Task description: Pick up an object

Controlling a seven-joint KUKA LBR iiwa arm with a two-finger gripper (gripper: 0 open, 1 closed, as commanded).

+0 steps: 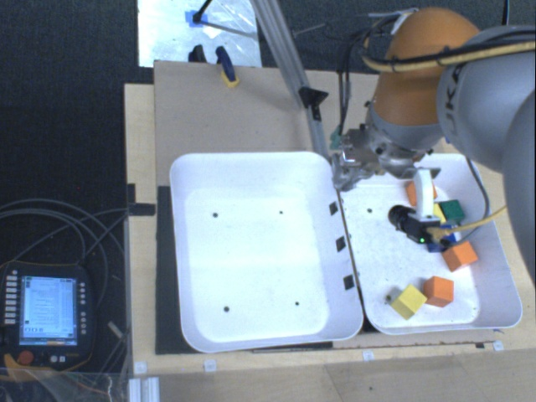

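Note:
My gripper [345,174] hangs over the far left corner of the right bin [494,316], close to the rim where the two bins meet. Several small blocks lie in this bin, to the right of and nearer than the gripper. A yellow block [409,301] and an orange block [438,291] sit near the front. Another orange block [460,255] lies by the right wall, with a green block [450,210] and a small blue piece [444,241] beyond it. An orange piece [411,193] is partly hidden behind the wrist. I see nothing between the fingers.
The left bin [188,182] stands beside the right one, sharing a dividing rim [343,241]. A grey tripod leg [285,48] slants down to the bins' far edge. A teach pendant [46,312] and cables lie off the bench at the left.

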